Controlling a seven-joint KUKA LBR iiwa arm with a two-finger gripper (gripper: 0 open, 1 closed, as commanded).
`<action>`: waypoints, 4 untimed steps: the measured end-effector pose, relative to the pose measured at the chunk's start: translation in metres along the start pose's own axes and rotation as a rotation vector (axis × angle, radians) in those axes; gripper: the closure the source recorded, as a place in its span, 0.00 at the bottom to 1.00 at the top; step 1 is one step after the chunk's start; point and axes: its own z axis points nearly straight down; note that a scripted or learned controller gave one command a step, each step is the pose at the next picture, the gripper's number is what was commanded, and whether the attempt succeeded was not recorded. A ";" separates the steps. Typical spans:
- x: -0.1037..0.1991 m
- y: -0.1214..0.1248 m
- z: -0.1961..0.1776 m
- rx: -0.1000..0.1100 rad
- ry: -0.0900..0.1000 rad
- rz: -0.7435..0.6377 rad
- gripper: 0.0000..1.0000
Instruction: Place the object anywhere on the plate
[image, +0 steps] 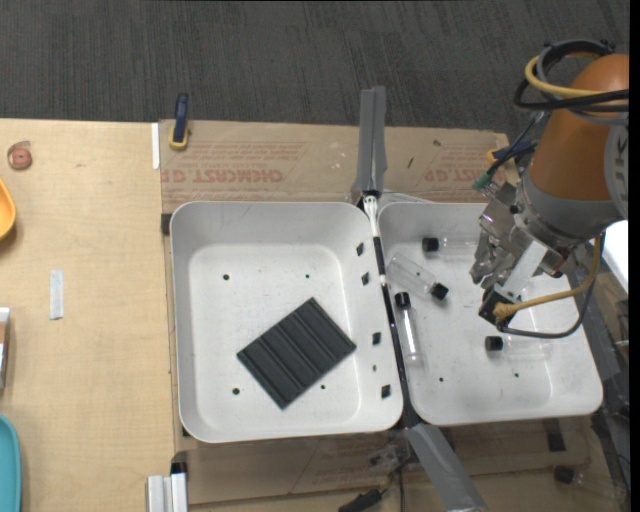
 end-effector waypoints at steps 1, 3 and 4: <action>0.048 -0.041 -0.001 0.002 -0.002 -0.152 1.00; 0.134 -0.130 0.042 0.001 -0.002 -0.338 1.00; 0.135 -0.083 0.012 -0.001 -0.001 -0.458 1.00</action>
